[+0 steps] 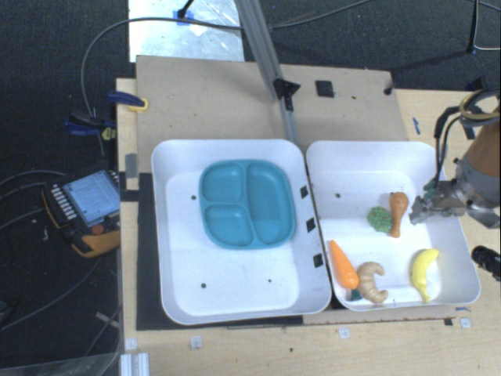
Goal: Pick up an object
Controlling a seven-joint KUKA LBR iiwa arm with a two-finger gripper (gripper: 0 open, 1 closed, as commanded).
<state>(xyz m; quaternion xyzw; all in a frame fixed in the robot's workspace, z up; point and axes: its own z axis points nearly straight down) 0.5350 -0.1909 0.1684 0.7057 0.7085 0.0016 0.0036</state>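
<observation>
The right bin (352, 171) holds several toy foods: a green broccoli (380, 219), an orange-brown drumstick (398, 210), an orange carrot (344, 264), a tan curled piece (373, 281) and a yellow banana (423, 271). My gripper (423, 209) hangs over the bin's right side, just right of the drumstick and above the banana. Nothing shows between its fingers.
The left bin (180, 265) carries a teal divided plate (247, 204). A grey pole (262, 45) slants across the back of the bench. Cables, clamps and a handheld device (84, 210) lie on the floor to the left.
</observation>
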